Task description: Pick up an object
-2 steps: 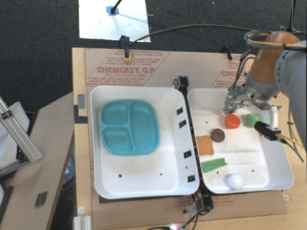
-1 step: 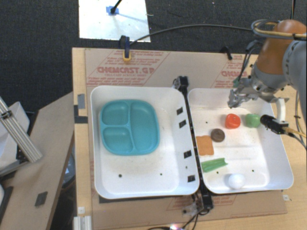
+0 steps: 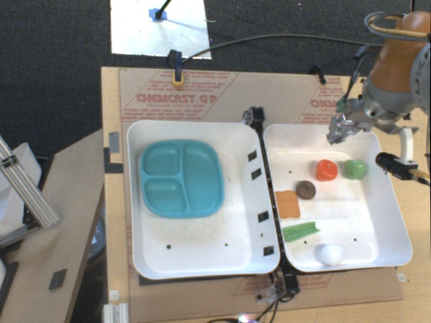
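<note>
Orange is catching my eye first: the tomato (image 3: 326, 170) is lying in the right bin (image 3: 394, 244), just beside the green ball (image 3: 355, 169), and it is the piece nearest my jaws (image 3: 336, 134). They are hovering over that bin's far edge, carrying nothing, and I cannot tell whether they are apart or together.

To do this pick well, I am judging that I should come straight down on the tomato, with the jaws spanning it on the side away from the green ball so I am not nudging both.

Counting: two bins, left (image 3: 202, 247) and right. In the right one I am seeing five pieces: one tomato, one green ball, one brown disc (image 3: 306, 190), one orange slab (image 3: 288, 204), one green strip (image 3: 300, 231), plus one white ball (image 3: 330, 253), so six. One teal tray (image 3: 182, 179) is sitting in the left bin.
</note>
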{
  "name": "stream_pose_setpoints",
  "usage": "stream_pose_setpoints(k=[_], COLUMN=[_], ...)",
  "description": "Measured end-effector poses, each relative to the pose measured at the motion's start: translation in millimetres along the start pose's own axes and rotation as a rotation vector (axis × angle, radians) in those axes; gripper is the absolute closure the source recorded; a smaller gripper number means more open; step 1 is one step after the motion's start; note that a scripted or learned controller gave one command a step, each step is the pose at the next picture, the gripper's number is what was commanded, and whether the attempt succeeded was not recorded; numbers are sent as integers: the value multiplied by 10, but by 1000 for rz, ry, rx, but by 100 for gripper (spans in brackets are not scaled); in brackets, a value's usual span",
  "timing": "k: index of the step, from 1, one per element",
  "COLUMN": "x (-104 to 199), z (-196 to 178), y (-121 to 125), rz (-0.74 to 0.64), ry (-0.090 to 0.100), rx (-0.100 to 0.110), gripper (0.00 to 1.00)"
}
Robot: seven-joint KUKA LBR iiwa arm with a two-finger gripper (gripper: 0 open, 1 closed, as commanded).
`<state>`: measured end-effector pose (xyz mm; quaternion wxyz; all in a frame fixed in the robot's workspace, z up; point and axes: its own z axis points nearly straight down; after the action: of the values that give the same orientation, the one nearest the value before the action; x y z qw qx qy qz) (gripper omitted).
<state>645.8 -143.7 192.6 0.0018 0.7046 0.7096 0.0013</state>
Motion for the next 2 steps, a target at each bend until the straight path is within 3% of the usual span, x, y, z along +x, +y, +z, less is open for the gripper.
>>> stream_pose_setpoints(k=[1, 2], x=[0, 546], z=[-172, -306], y=[11, -30], rz=[0, -2], ry=[0, 2], rx=[1, 1], gripper=[100, 100])
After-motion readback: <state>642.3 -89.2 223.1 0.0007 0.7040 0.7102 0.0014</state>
